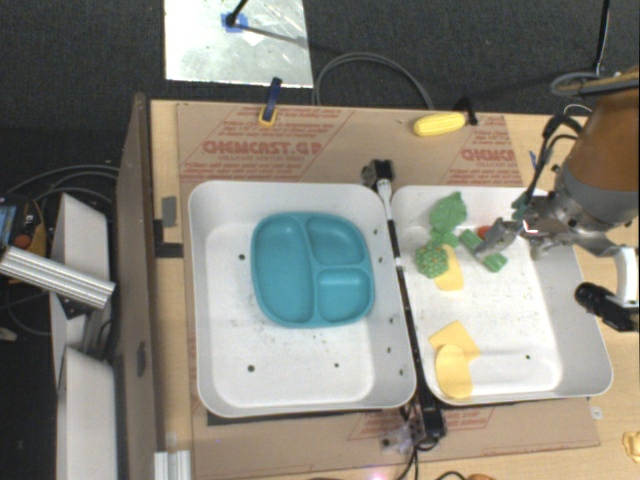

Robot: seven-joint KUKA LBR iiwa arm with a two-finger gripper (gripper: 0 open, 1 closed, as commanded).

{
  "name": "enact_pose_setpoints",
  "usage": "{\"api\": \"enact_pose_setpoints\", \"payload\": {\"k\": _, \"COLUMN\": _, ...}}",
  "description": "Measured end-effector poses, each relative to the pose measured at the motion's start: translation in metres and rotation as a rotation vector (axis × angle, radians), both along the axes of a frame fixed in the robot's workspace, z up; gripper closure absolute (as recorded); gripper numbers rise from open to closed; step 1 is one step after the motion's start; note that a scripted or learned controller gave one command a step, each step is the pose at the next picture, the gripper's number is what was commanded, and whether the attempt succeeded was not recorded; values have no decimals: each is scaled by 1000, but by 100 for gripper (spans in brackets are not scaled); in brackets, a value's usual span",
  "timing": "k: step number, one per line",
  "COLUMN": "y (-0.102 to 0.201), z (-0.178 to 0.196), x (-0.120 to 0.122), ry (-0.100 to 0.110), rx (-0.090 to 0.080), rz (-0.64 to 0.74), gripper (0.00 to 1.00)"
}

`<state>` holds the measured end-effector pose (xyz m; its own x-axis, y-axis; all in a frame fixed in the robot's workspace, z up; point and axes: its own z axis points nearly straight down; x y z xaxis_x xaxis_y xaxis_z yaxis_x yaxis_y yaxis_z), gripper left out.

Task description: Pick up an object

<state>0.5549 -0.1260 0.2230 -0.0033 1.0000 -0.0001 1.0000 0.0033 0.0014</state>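
Observation:
The right bin [560, 348] holds several small toys. A green leafy piece [448, 213] lies at its back left, with a round green textured piece [432, 260] and a pale yellow piece [451, 275] just in front of it. Two small green blocks [470, 239] [493, 262] and a small red piece [484, 232] lie near the bin's middle back. A larger yellow object [455, 355] rests toward the front. My gripper [508, 232] reaches in from the right, low over the bin's back, with its tip beside the red piece and the green blocks. Nothing is visibly held.
The left bin [225, 368] holds a teal divided plate [312, 268]. A yellow object [438, 123] lies on the cardboard behind the bins. A black fitting [603, 304] sits over the right bin's right rim. The arm's orange band [610, 153] hangs above the back right corner.

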Motion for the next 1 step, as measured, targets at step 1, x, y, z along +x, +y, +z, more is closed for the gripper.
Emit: {"api": "enact_pose_setpoints", "payload": {"k": 1, "y": -15, "z": -143, "x": 57, "ry": -6, "rx": -3, "rz": 3, "gripper": 0}}
